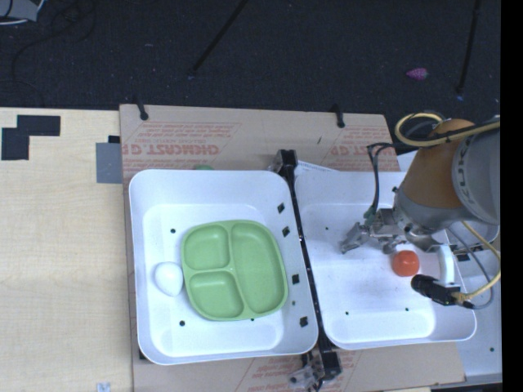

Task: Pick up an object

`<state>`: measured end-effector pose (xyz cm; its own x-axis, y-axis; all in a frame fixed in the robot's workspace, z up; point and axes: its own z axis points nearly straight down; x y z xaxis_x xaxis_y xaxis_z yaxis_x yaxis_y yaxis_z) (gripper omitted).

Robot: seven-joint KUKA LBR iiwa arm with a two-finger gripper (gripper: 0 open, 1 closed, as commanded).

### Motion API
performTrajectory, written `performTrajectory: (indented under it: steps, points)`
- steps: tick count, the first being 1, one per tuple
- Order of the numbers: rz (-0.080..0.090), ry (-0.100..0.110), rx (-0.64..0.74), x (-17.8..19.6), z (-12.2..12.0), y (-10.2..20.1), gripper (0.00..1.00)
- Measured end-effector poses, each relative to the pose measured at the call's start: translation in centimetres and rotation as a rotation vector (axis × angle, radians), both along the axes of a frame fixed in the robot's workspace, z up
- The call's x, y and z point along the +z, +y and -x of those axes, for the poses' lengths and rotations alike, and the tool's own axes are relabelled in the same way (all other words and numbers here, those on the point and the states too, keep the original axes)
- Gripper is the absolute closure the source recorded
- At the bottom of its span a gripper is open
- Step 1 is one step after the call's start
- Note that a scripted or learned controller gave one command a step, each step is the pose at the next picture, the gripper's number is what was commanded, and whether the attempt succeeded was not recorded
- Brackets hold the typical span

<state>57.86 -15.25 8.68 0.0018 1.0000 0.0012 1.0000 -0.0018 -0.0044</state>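
Gripper (359, 239) low in right bin (359, 321), jaws can't tell; orange ball (404, 263) just beside the wrist

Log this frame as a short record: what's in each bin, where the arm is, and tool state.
left bin: green tray with three compartments; white egg beside its left edge
right bin: orange ball near the arm
arm: reaching in from the right, over the right bin
tool: low over the right bin, left of the ball; nothing seen between its fingers
task status: no object picked up yet
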Motion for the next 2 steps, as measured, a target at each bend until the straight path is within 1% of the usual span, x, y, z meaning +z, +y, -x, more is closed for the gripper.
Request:
performTrajectory:
  steps: [1, 2]
  points:
    - [0.000, -0.001, -0.003, 1.1, 0.0, -0.1, 1.00]
    - [0.001, -0.005, -0.003, 5.7, 0.6, -0.7, 1.00]
